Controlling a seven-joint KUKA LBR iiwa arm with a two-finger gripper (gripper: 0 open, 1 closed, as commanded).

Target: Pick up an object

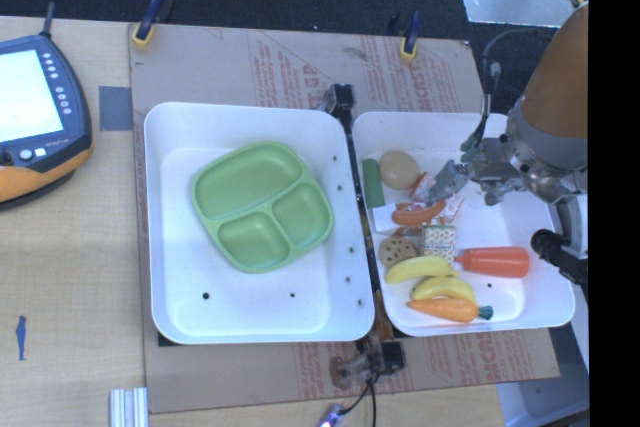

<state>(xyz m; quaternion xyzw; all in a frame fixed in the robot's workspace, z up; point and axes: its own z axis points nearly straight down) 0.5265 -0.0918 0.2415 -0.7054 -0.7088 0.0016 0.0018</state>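
Note:
The right bin (545, 315) holds several toy foods: a green stick (372, 182), a beige ball (398, 168), a red sausage (420, 212), a cookie (396, 247), a pale speckled block (438, 240), two bananas (420, 267), a carrot (448, 311) and an orange-red bottle-shaped piece (493, 261). My gripper (441, 186) reaches in from the right and hangs low over the bin's middle. Its tip is just above the sausage and to the right of the beige ball. Nothing is visibly held.
The left bin (175, 315) carries a green divided plate (262, 205). A tablet-like pendant (35, 115) lies on the bench at far left. Clamps (148, 20) hold the brown board along its far edge. A black clip (341, 99) sits between the bins.

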